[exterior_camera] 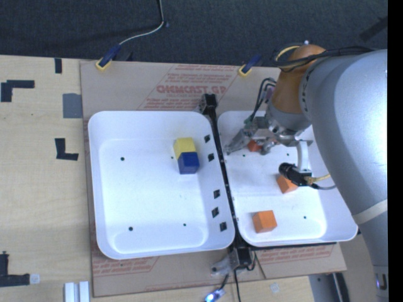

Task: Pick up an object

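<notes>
My arm (352,131) looms nearest; my tool (252,145) hangs over the right bin (315,234), pinching a small orange block (252,146).

Gripper (242,142) sits low in the right bin (315,234), near the divider. Orange block (265,221) w/ another orange block (286,183) closer to the arm. Yellow block (184,146) touching blue block (188,162) in left bin (101,168).
</notes>
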`<state>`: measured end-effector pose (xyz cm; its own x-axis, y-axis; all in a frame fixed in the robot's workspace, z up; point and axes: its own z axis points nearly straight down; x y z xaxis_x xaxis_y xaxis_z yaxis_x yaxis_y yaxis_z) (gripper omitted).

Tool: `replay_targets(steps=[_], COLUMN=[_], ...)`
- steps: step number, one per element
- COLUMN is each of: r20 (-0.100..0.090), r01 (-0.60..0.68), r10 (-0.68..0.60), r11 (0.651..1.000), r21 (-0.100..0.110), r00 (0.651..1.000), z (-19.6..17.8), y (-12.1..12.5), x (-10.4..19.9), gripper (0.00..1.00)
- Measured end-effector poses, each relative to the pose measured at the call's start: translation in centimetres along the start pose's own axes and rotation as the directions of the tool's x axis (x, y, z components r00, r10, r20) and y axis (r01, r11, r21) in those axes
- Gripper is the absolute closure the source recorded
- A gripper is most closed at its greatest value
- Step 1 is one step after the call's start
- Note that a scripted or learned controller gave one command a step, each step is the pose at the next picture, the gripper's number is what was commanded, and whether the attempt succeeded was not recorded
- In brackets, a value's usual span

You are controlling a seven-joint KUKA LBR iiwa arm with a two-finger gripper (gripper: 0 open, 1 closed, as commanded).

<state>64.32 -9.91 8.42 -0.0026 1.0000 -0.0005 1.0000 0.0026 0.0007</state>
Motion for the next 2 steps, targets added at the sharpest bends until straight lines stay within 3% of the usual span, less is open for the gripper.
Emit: replay_targets(steps=[1,2], r20=[-0.008,0.000], r01=[-0.007,-0.003], r10=[0.008,0.003], r11=[0.999,1.000], r21=[0.050,0.005], r00=[1.000,1.000], z=[0.3,-0.1], y=[1.7,-4.9], x=[0.4,0.1], gripper=[0.00,0.00])
